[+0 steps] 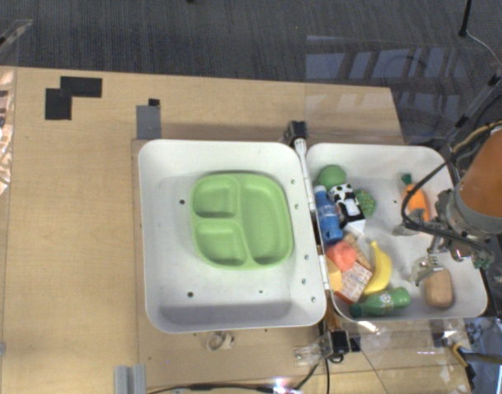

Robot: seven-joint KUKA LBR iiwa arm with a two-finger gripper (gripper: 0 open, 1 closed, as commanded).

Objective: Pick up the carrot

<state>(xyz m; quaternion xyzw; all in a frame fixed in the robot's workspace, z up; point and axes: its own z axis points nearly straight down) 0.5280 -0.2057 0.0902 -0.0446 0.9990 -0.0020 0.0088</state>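
**Over the right bin, carrot at my side**

My jaws (435,257) hang low in the right bin (382,156), near its right wall; whether they stand wide or narrow I cannot tell, for wrist and cables cover them. Nothing can be seen between them. The carrot (415,200) lies just up and left of my jaws, orange with a green tip at its far end, partly under a black cable. A potato (438,289) sits just below my jaws, near the bin's front right corner.

Farther left of my jaws lies a heap along the bin's left wall: a banana (381,271), a green bottle (384,302) at the front, a snack pack (357,279), a pink-orange lump (343,255), a blue bottle (325,213), a black-and-white toy (346,203) and a green ball (331,176) at the back.

Beyond that wall is the left bin (152,236), holding a green plate (239,220) with three compartments. Both bins rest on the desk (70,245).
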